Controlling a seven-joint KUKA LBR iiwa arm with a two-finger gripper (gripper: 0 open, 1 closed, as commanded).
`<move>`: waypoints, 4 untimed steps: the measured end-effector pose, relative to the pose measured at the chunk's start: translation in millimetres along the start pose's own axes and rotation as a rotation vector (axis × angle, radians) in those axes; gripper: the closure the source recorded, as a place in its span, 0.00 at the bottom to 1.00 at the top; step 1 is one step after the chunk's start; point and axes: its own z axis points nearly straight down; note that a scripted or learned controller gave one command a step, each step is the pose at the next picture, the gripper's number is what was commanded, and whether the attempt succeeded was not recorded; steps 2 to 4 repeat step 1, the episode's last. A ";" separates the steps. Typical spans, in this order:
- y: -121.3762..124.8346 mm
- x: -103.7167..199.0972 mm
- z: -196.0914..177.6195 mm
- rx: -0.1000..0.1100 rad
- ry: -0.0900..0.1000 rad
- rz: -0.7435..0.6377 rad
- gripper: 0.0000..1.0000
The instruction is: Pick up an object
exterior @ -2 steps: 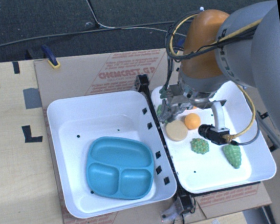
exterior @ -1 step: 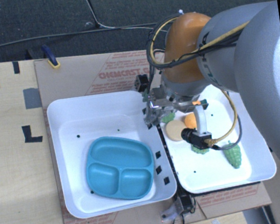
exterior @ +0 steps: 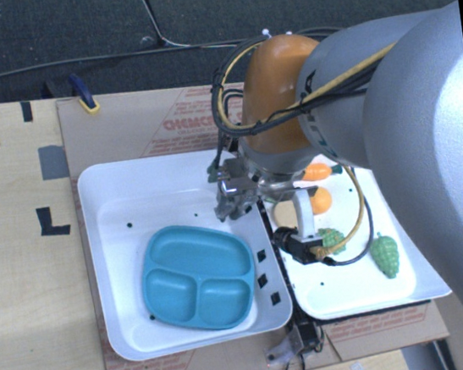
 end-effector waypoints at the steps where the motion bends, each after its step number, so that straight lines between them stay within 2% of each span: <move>1: 0.7 -2.2 -0.1 -0.001 -0.001 0.002 0.00; 4: 0.7 -2.2 -0.1 -0.001 -0.001 0.002 0.00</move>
